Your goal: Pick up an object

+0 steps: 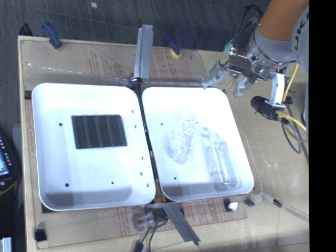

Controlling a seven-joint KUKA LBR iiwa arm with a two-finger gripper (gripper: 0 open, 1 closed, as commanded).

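A clear plastic cup-like object (184,139) lies near the middle of the right bin (157,101). Beside it, nearer the bin's right wall, lies a second clear bottle-like object (220,160); both are faint against the white floor. A dark grey ribbed rectangular block (99,131) rests flat in the left bin (47,96). My gripper (224,83) hangs over the far right corner of the right bin, well apart from the clear objects. Its two pale fingers stand open with nothing between them.
A metal bar (144,51) rises at the far end of the divider between the bins. Blue clamps (52,35) sit along the bench's far edge. Cables (286,119) trail from the wrist over the bench right of the bins.
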